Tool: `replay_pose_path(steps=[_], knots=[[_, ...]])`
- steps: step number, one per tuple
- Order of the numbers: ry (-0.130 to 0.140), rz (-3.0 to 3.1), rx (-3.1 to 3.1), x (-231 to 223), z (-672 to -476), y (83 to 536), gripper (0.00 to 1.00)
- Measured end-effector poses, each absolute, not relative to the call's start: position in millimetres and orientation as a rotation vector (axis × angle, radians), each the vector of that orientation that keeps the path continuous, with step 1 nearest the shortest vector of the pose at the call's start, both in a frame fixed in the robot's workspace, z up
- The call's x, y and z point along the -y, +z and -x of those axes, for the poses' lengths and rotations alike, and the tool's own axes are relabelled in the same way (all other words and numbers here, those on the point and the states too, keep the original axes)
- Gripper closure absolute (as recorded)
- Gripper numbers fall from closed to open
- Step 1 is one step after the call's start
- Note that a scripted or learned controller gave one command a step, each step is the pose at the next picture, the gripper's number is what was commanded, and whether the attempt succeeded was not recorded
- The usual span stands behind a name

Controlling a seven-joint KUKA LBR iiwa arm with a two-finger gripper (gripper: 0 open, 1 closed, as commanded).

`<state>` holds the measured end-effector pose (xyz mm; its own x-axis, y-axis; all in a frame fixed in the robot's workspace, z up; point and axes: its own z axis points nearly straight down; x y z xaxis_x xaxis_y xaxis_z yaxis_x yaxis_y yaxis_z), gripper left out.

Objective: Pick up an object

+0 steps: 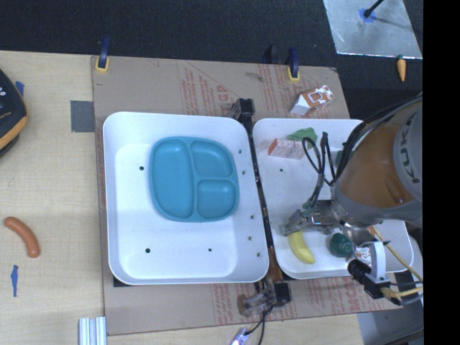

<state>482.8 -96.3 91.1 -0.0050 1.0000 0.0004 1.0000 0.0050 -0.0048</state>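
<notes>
As it reaches leftward, pincer (296,225) hovers above banana (301,248).

left bin (115,192): you had a blue divided plate (194,178) in it.
bench, left: a sausage (23,236) lay well apart from the bins.
behind right bin: a small carton (313,100) on cardboard.

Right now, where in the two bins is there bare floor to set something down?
The left bin has bare floor all around the blue divided plate, widest along its near edge. The right bin is crowded: banana, dark green object and the arm fill its near half; a small bare patch lies mid-left.
</notes>
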Motion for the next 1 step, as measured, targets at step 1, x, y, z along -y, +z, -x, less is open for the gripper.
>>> replay_pose_path(steps=[1], knots=[[0.008, 2.208, 2.229, 97.1, -482.6, 101.0, 1.00]])
